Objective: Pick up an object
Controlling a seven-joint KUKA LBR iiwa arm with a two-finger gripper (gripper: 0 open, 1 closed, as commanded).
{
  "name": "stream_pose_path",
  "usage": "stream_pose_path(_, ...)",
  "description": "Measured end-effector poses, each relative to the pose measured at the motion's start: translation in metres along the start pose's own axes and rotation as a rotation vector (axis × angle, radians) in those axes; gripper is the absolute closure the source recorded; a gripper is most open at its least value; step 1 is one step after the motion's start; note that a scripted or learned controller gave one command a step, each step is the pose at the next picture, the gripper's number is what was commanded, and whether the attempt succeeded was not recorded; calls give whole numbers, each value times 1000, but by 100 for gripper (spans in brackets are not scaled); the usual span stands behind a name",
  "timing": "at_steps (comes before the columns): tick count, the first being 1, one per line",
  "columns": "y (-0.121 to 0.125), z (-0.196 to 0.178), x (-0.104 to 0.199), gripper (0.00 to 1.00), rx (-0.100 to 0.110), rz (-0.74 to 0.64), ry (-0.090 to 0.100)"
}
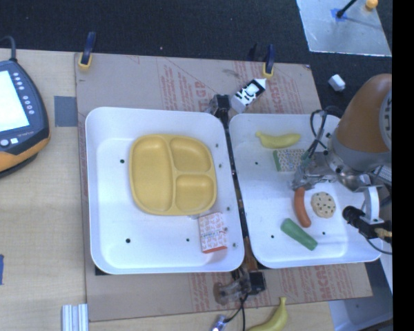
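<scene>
The right bin [262,247] holds a yellow banana [279,140], a green-and-white packet [287,160], an orange sausage [301,208], a round cookie [323,204] and a green cucumber-like piece [299,234]. My gripper [306,179] hangs low over this bin, just above the sausage's upper end and beside the packet's right edge. The grey wrist and orange band [364,112] hide the bin's right side. In the left bin [107,240] a yellow divided plate [172,173] lies in the middle, with a small red-and-white carton [212,232] near the front right corner.
A teach pendant [10,116] rests on the bench at far left. Another banana [274,317] lies below the bins at the front edge. A black-and-white item [249,92] sits behind the bins, between blue clamps [87,49]. The bins' rims meet in the centre.
</scene>
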State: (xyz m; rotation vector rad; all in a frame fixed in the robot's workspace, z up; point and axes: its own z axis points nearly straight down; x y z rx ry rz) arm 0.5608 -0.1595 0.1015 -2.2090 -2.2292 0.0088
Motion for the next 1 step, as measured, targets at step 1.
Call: stream_pose_path(1, 15, -91, 100, 100, -4, 5, 2)
